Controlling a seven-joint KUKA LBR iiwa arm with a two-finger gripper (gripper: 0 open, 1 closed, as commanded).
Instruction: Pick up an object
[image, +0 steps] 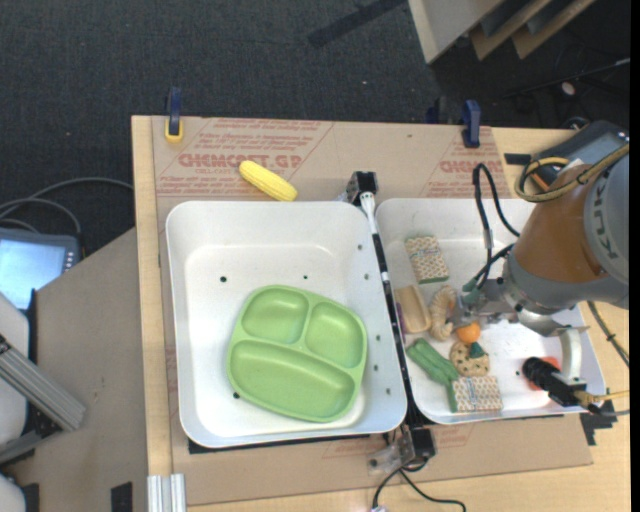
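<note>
In left bin (190, 300), green divided plate (298, 352) lay flat, toward front. Behind that bin, on bench (270, 466), yellow corn cob (267, 181). In right bin (400, 215): patterned block (427, 258) at back, tan piece (413, 308), green stick (432, 361), second patterned block (477, 394) at front. Pincer (466, 318) hung low just above small orange piece (467, 333) amid that cluster. Whether apart or together, could not tell.

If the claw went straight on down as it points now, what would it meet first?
Most likely the small orange piece in the right bin, which lies right at the claw. Depth is unclear from this slanted view, so it could touch the round cookie beside it instead.
</note>
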